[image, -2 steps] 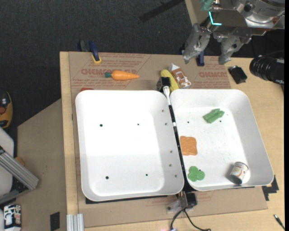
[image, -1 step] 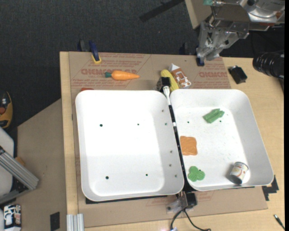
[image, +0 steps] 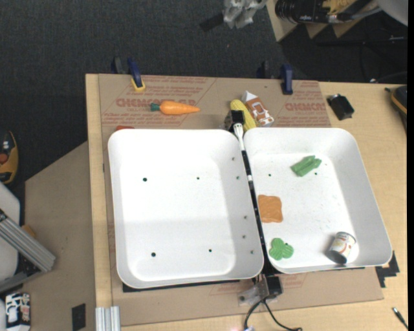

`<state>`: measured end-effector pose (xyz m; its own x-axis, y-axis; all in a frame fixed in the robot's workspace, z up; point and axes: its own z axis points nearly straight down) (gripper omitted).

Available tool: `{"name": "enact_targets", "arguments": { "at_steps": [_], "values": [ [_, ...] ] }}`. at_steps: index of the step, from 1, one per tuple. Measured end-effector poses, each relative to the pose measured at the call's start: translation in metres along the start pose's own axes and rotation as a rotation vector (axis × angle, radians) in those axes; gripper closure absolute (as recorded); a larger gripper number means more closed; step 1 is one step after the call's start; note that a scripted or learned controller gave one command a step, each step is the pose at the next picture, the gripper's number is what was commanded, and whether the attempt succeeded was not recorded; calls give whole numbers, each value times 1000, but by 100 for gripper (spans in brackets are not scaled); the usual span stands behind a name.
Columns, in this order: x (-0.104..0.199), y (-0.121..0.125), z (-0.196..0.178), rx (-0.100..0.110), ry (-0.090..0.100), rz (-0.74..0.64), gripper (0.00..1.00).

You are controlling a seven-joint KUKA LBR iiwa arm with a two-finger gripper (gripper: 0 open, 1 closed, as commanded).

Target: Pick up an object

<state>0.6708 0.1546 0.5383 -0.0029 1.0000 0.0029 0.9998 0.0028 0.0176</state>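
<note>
The right bin (image: 362,194) holds several small objects. A green pod-shaped piece (image: 305,165) lies near its back. An orange square slab (image: 270,209) rests by its left wall. A green leafy lump (image: 281,249) and a small tipped can (image: 341,246) sit along its front edge. My gripper (image: 242,11) hangs blurred at the top of the view, over the dark floor, far behind both bins and above nothing in them. Part of the arm (image: 317,9) shows to its right.
The left bin (image: 129,213) stands beside the right one. Behind the bins, on the cardboard, lie a toy carrot (image: 174,108), a yellow piece (image: 239,112) and a small brown-and-white box (image: 259,111). Blue clamps (image: 136,75) (image: 286,77) grip the board's back edge.
</note>
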Motion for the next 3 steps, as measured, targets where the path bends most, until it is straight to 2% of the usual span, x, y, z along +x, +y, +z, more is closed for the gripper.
{"name": "enact_targets", "arguments": {
  "at_steps": [1, 2, 3],
  "values": [
    [69, -27, 2, 17, -2, -3, 100],
    [66, -26, 3, 17, -2, 2, 0],
    [67, -25, -8, 12, -1, 1, 100]
  ]
}}
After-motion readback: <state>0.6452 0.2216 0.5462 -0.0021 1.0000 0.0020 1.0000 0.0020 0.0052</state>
